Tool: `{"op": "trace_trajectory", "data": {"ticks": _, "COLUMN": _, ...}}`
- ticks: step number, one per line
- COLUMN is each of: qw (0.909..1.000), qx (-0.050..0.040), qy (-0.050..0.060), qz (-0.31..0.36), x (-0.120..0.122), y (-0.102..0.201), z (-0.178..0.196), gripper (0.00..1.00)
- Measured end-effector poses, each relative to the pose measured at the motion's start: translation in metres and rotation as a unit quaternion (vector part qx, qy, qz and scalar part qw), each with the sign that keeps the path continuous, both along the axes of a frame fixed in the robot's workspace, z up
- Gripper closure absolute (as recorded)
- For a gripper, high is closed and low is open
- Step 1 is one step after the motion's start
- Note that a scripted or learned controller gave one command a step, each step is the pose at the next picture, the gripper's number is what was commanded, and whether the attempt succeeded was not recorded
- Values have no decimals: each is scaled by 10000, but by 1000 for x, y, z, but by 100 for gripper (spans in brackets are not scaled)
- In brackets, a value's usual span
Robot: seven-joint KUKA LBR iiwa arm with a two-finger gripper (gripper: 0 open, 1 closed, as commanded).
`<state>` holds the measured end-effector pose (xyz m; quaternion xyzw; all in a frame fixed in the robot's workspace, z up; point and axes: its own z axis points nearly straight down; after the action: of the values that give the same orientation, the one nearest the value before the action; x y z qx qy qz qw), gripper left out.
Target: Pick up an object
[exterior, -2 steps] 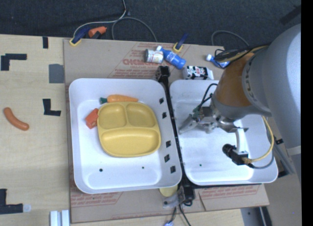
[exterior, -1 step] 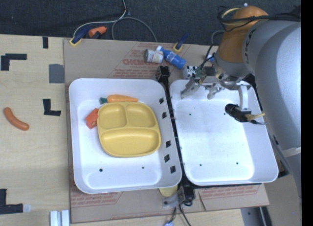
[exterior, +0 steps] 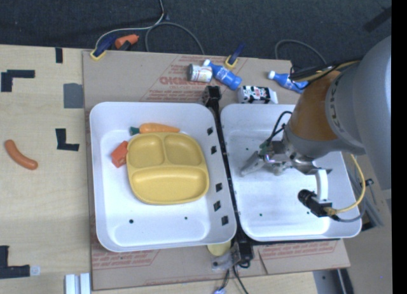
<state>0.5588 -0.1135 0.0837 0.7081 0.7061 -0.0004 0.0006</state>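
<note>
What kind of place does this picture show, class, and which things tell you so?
Probably a robotics lab test bench: a robot arm reaches over two white bins, toy food lies beside a yellow divided plate, and clamps hold the cardboard base.

1. Arm (exterior: 365, 105): enters from 3 o'clock; large grey body occupies the right side; orange band (exterior: 315, 111) sits above the wrist.
2. Wrist: angled down and toward 9 o'clock.
3. Gripper (exterior: 251, 165): extends toward 8 o'clock from the wrist; tips low; nothing seen between them.
4. Black cable fitting (exterior: 313, 200): at 5 o'clock of the wrist.
</note>
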Motion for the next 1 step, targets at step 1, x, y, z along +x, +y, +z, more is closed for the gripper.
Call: {"op": "trace_trajectory", "data": {"ticks": 1, "qw": 10000, "qx": -1, "qy": -41, "qz": 40, "x": 110, "y": 13, "z": 2, "gripper": 0}}
